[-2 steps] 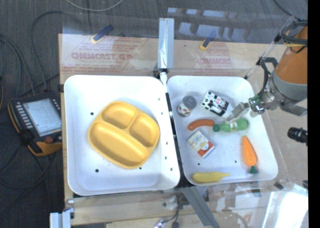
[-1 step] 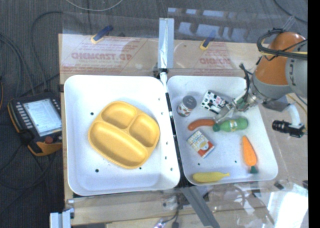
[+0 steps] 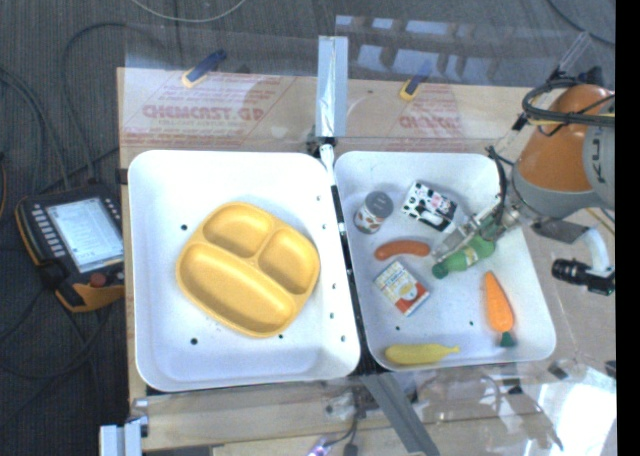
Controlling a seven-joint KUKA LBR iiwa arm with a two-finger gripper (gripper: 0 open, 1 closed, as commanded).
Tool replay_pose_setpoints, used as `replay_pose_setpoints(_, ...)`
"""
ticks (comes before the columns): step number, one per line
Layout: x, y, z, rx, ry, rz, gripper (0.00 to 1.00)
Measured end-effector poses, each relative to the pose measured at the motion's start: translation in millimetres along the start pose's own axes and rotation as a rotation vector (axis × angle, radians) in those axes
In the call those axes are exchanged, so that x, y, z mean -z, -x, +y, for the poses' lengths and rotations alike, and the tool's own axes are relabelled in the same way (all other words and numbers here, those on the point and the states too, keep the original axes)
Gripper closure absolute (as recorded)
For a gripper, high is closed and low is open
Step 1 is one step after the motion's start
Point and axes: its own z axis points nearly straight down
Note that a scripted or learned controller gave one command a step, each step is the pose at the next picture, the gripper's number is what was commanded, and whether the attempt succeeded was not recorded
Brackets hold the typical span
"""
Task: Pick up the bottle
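Where the green bottle (image 3: pixel 464 257) lies on its side in the right bin (image 3: pixel 530 339), my claw (image 3: pixel 487 224) sits at its upper end; whether it's apart or together, I cannot tell. Left of bottle: sausage (image 3: pixel 402 248), carton (image 3: pixel 402 286). Right, below: carrot (image 3: pixel 498 306). Further below: banana (image 3: pixel 421 352).
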Motion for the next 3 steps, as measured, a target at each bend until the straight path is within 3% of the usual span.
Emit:
replay_pose_setpoints(1,9.8,-0.9,2.5,-0.001,0.006,0.001,1.0)
replay_pose_setpoints(2,148.1,-2.2,92.6,-0.262,-0.014,0.003,1.0)
replay_pose_setpoints(3,147.9,-2.0,92.2,-0.263,-0.016,0.003,0.0)
